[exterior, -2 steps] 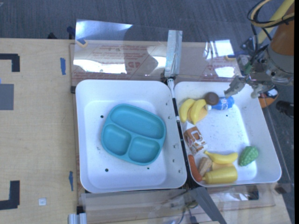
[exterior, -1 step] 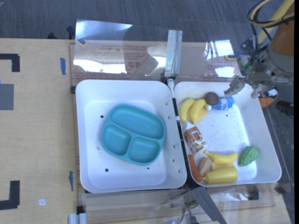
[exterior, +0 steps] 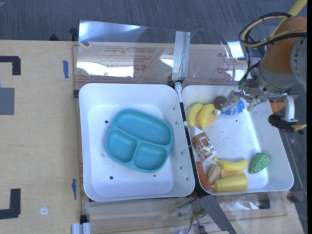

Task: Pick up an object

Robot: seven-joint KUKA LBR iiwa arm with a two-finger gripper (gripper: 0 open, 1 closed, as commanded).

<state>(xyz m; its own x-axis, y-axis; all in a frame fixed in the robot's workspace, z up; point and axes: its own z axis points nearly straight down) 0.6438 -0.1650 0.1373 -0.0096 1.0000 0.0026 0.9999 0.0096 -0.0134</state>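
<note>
Nearest the camera, along the front wall of the right bin (exterior: 280,179), lay a yellow bottle-shaped toy (exterior: 229,183) with a brown piece (exterior: 213,171) and an orange carrot-like stick (exterior: 203,175) just beside it to the left; a yellow banana (exterior: 231,164) rested right behind them, and a green bumpy fruit (exterior: 259,163) sat near the bin's right side; a brown-and-white packet (exterior: 203,146) lay by the left wall, and a bunch of yellow bananas (exterior: 202,115) sat at the far left corner; the left bin (exterior: 92,130) carried a blue divided plate (exterior: 139,139) in its middle; both bins stood on the wooden counter (exterior: 34,140); the gripper (exterior: 233,102) hung low at the far side of the right bin, just right of the bananas, against a blue object (exterior: 236,108); whether it was holding the object could not be told.
</note>
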